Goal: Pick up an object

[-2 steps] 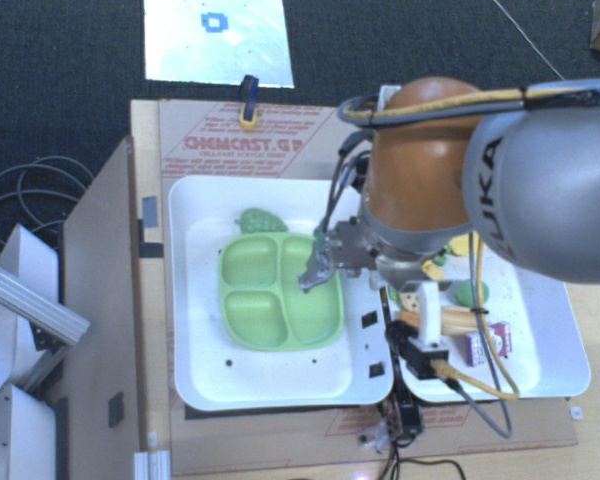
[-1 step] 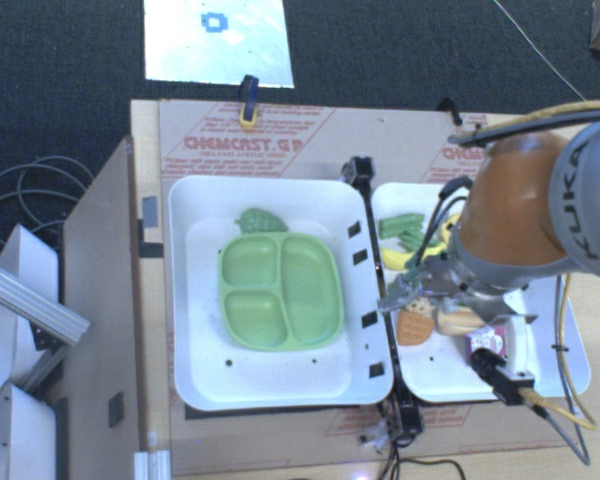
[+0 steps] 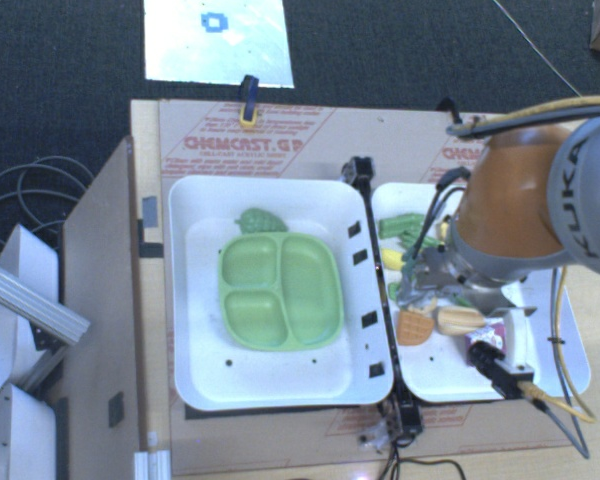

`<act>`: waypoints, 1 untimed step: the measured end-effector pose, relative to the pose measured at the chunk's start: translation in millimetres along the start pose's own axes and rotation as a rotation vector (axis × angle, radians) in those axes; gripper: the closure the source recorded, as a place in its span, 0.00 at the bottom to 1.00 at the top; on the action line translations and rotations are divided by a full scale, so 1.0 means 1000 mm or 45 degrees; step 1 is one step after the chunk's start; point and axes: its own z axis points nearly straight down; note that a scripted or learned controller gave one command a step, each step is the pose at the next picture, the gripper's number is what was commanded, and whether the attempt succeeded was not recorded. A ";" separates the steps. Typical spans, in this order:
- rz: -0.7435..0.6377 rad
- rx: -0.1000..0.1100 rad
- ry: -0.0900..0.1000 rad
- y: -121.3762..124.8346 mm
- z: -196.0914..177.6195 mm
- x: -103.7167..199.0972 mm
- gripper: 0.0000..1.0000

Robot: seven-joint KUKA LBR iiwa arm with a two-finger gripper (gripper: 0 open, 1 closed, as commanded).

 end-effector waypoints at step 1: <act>0.009 0.009 -0.003 -0.002 0.032 -0.064 1.00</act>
